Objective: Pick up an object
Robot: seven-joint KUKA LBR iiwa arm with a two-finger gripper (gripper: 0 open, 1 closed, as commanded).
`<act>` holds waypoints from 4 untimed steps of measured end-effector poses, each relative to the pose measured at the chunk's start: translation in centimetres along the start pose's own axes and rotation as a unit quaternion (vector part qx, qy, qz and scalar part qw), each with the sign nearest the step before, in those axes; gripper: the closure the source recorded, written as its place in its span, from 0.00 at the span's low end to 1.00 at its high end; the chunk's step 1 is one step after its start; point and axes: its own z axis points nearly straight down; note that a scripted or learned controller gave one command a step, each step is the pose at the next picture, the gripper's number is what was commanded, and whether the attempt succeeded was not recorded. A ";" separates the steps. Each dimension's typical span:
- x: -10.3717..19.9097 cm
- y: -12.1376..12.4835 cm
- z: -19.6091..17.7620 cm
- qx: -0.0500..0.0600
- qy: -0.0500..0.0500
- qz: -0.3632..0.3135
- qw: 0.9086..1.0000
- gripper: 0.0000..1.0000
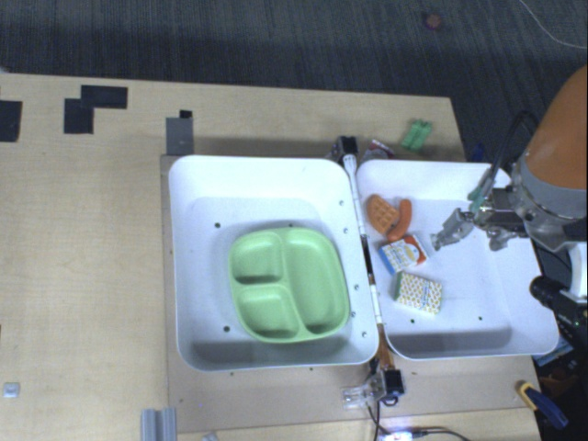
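Note:
The right bin holds three small things. An orange toy food piece lies near its upper left. Below that sits a blue and white packet. A pale speckled packet lies lower still. My gripper hangs over the middle of this bin, to the right of the blue and white packet and apart from it. Its fingers stand open with nothing between them. The grey arm with its orange band comes in from the right edge.
The left bin holds a green divided tray. A black ridge marks where the two bins meet. A green object lies on the bench behind the right bin. Cables and clips sit by the bins' front edge.

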 end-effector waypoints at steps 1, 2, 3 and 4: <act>-3.9 6.0 17.0 -0.006 -0.001 0.002 1.000 0.00; 0.2 8.0 17.8 -0.007 -0.002 0.001 1.000 0.00; 0.3 8.3 16.4 -0.011 -0.001 0.001 1.000 1.00; 0.3 8.3 16.5 -0.011 -0.001 0.001 1.000 0.00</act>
